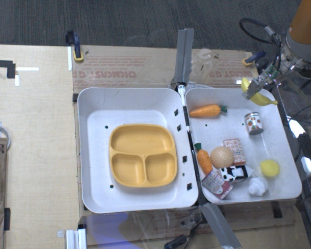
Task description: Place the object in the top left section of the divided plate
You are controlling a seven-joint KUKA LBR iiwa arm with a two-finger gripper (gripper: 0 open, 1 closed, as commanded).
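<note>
Upper right of the frame: grey arm with orange band (304, 14), reaching in over the far right corner of the right-hand shallow white bin (287, 139). Gripper (260, 83) low at that corner, fingers closed around a yellow banana-shaped toy (261, 97), one end pinched between them, the rest hanging out below and to the right, above the bin's upper right corner.

Centre left: left-hand shallow white bin (90, 154) holding a yellow divided plastic plate (143, 155), one wide section across the top, two smaller sections below. Plate sections bare.

Scattered in the right bin: an orange toy carrot with green top (206, 111) near the upper left; a small red-and-white can (253, 123) lying to the right of it; a second orange carrot (203, 160) against the left wall; a tan round ball (221, 157) just beside it; a small printed box (233, 148) touching the ball; a black-and-white cow-patterned item (233, 174) below; a red-and-white packet (216, 183) at the lower left; a yellow lemon-like ball (269, 168) and a white crumpled lump (257, 187) at the lower right.

Pale wooden desk (31, 139) beneath both bins.
</note>
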